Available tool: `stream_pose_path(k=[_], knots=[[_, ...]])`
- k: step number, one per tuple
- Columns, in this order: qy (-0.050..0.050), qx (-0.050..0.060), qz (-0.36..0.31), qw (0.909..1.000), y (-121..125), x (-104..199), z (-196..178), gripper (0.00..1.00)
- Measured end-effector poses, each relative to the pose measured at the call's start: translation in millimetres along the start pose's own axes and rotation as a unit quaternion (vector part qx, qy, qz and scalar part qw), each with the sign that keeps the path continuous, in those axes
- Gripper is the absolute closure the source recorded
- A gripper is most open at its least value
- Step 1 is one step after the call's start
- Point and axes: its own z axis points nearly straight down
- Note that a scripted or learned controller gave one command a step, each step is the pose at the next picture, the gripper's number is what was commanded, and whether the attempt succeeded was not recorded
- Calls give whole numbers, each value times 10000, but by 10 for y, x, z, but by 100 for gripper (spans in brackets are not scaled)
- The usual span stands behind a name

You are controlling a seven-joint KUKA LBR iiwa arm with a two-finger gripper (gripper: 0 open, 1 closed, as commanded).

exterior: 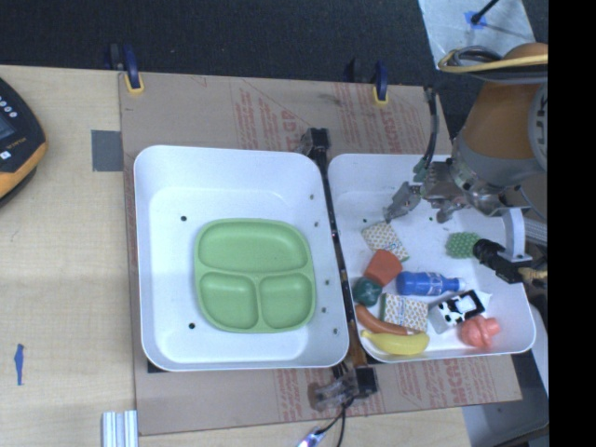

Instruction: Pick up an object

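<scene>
We are holding the gripper (421, 200) released and holding nothing. Just below it, the checkered packet (385, 240) is touching the orange cup (383, 266); we are risking a two-object pinch.

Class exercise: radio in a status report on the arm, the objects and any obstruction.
Gripper over right bin, nothing seen between its fingers. Objects crowded at near end: orange cup, blue bottle, banana. Green tray in left bin.

Bright, even overhead light on white bins (149, 250) (soft shadows, slightly grainy picture).
</scene>
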Motion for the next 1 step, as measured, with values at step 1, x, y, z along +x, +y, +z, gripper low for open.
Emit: stream_pose_path(k=[1], knots=[[0,-7,-3,10000,-156,91,631,0]])
